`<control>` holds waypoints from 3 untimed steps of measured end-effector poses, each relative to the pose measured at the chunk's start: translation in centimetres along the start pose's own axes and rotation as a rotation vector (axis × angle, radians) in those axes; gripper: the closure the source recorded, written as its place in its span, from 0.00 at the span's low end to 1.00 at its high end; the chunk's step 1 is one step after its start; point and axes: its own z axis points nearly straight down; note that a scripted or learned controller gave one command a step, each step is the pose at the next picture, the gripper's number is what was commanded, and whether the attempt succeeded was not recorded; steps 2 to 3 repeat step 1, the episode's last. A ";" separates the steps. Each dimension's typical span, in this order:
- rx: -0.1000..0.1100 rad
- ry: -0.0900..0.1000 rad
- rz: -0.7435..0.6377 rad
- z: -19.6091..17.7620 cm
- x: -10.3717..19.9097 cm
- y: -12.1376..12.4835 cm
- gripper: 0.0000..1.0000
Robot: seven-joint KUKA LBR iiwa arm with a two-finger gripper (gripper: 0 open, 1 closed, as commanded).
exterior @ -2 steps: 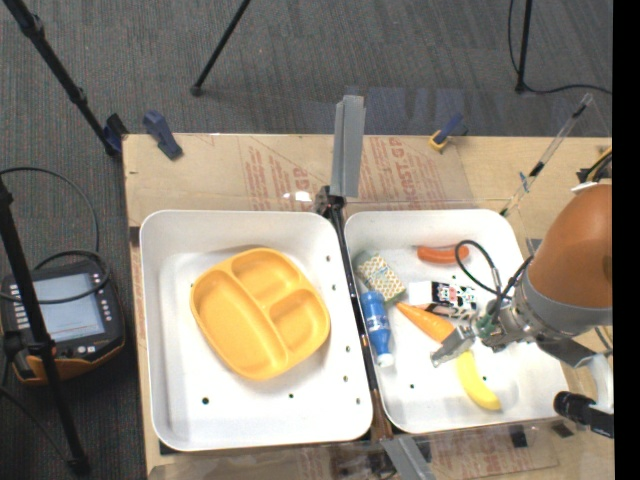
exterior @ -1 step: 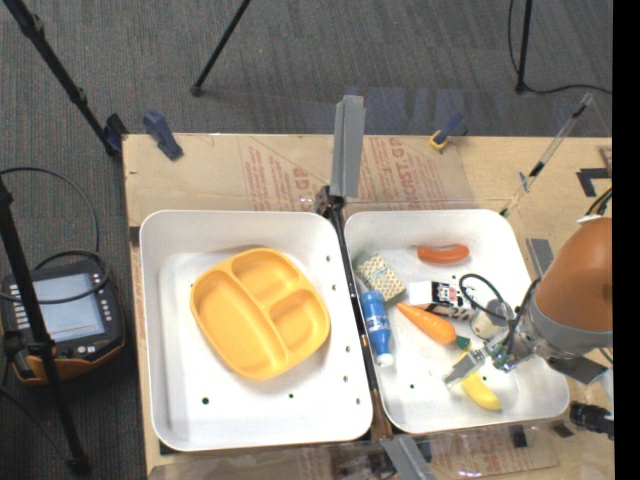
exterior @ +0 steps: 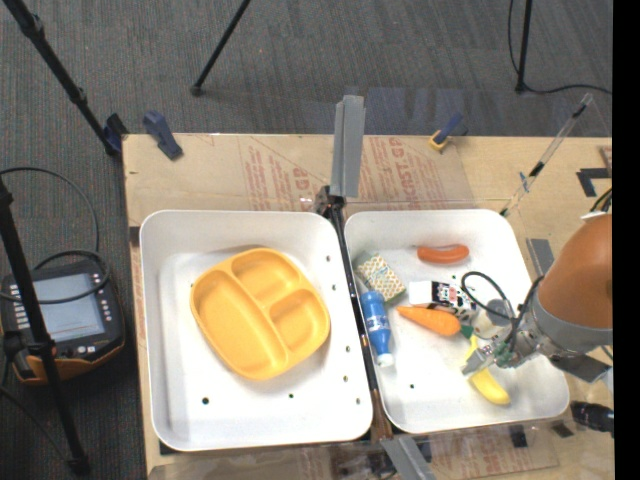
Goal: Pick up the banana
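- Banana (exterior: 490, 388) lies flat near the front right corner of the right bin (exterior: 440, 420), its far end tucked under the gripper (exterior: 487, 355).
- Gripper sits low over that far end, touching or nearly touching the fruit; whether its fingers are apart or closed I cannot tell, as cables and the wrist blur them. Nothing shows the banana lifted.
- Arm (exterior: 585, 288) reaches in over the bin's right edge, wrist tilted down toward the front, which suits a top-down grab at a thing lying flat on the floor of the bin.
- Carrot (exterior: 430, 320) lies just beside the gripper on its left, pointing toward the bin's middle; it is close enough that a wide approach could nudge it.
- A black-and-white small box (exterior: 440, 292) rests just behind the carrot, with a loop of black cable (exterior: 485, 290) over it.
- Blue bottle (exterior: 375, 325) lies along the left edge of the right bin, cap toward the front, well apart from the banana.
- A patterned packet (exterior: 381, 272) sits behind the bottle, and a sausage (exterior: 443, 253) lies near the back edge.
- Yellow tray (exterior: 260, 313) fills the middle of the left bin (exterior: 170, 268), away from the work.
- My judgement: the step in hand is the grasp itself, with lifting yet to come.
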 end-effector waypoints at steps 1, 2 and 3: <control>-0.003 -0.005 0.000 -7.9 4.4 3.4 1.00; -0.003 -0.005 0.000 -7.9 4.4 3.4 1.00; -0.003 -0.005 0.000 -7.9 4.4 3.4 1.00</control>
